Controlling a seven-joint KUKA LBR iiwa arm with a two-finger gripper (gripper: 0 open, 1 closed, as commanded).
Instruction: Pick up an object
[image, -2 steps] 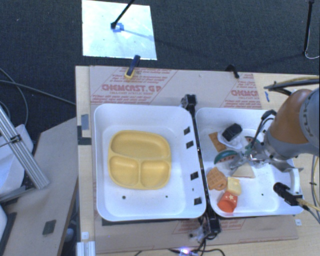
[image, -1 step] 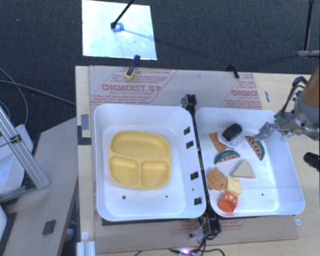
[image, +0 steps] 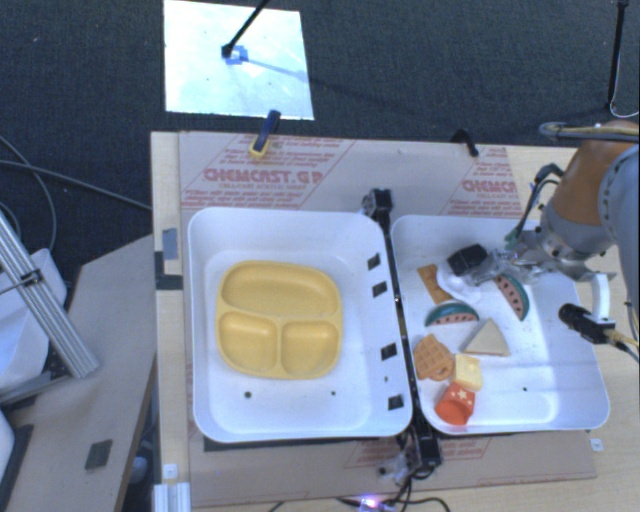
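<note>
The right bin (image: 560, 395) holds several toy foods. An orange strip (image: 432, 283) lies near its left wall, with a watermelon slice (image: 452, 314) just below it. A second watermelon slice (image: 513, 296) lies further right. Below these are a tan wedge (image: 487, 340), a waffle (image: 433, 357), a yellow cube (image: 468, 372) and a red piece (image: 455, 404). My gripper (image: 497, 272) reaches in from the right and hangs low over the upper middle of this bin, between the orange strip and the second watermelon slice. Nothing can be seen held in it.
The left bin (image: 215, 400) holds a yellow divided plate (image: 280, 318). A black-clipped divider (image: 392, 330) separates the two bins. The lower right part of the right bin is bare white floor.
</note>
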